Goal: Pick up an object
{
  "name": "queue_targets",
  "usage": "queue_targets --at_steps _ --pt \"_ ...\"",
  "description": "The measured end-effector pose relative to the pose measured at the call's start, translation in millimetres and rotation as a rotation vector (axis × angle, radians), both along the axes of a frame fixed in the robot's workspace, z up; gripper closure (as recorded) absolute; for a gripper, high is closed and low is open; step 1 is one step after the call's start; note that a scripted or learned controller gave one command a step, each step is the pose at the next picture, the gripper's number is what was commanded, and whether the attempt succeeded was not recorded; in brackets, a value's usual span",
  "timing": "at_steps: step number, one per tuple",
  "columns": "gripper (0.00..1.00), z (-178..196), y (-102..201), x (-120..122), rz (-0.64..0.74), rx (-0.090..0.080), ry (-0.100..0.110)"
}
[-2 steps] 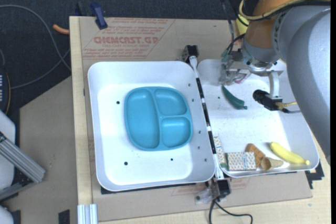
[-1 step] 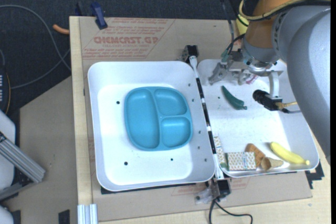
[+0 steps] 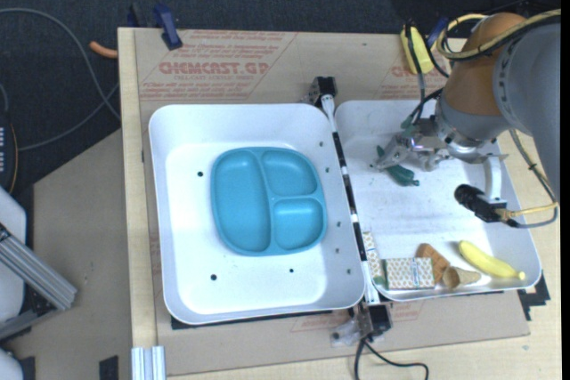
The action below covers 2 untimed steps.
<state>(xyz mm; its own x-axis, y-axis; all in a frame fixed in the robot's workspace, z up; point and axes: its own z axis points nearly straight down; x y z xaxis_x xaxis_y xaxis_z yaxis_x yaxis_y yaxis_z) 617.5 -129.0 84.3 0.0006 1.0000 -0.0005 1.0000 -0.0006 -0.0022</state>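
- The gripper (image 3: 398, 161) is down low in the far part of the right bin (image 3: 419, 222). It is near the wall next to the left bin (image 3: 178, 191).
- I cannot tell if the gripper is spread or pressed together. It is too small and dark to see.
- A small green bit (image 3: 407, 177) sits at its tip. I cannot tell if that is part of the gripper or a loose thing.
- The clear things to pick up lie in a row along the near edge of the right bin, well apart from the gripper. They are a yellow banana (image 3: 488, 261), a brown cone-shaped thing (image 3: 436, 262) and a flat packet (image 3: 405, 273).
- I think a grab where the gripper is now would likely catch nothing.
- A good way is to go up a little, move over the near edge, and choose just one thing.
- The banana looks like the best pick. Come down across its thin side, not along its length.
- The banana is near the bin wall, so the gripper should take care not to bump the wall.
- The cone and the packet lie just beside each other, so a grab there could push both.
- The blue plate (image 3: 267, 198) in the left bin is wide and flat. I think it would be hard to pinch.
- Squeeze softly, then lift straight up.
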Motion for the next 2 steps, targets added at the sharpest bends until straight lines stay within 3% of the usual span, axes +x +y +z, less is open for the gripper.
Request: queue_targets --at_steps 1,2 --pt "1.0 11 1 1 0.001 0.0 -0.002" --pt "1.0 101 56 -41 0.002 0.001 -0.004"
